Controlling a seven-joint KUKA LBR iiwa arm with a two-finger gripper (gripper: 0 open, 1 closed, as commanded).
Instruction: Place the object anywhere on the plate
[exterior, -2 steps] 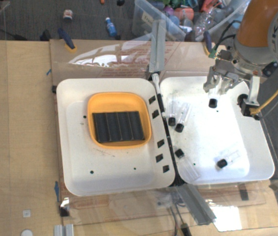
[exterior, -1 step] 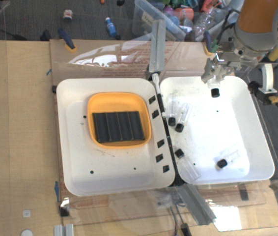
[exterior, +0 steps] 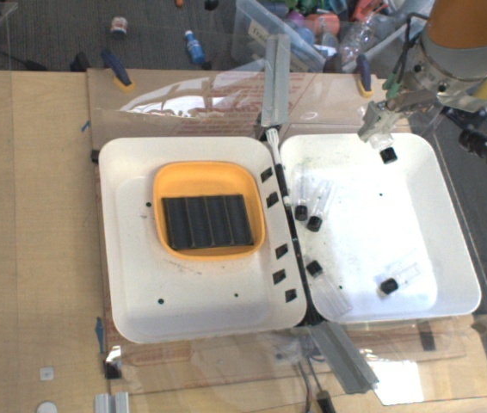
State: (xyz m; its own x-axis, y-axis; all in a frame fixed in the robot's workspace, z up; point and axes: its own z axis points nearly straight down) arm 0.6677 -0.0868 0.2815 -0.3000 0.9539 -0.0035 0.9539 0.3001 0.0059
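Plate [exterior: 168, 188]: you are looking at an orange plate sitting in the left bin [exterior: 132, 308], toward its far half.
Object [exterior: 207, 222]: a dark ribbed rectangular block is lying flat on the plate, filling most of its middle.
Arm [exterior: 470, 11]: the grey arm with its orange band is reaching in from the far right corner.
Gripper [exterior: 376, 124]: it is hovering over the far edge of the right bin [exterior: 450, 256], well apart from the plate; you cannot tell whether its pincer is apart or together.
Right bin: small clear tubes with black caps [exterior: 313, 223] are lying scattered in it.
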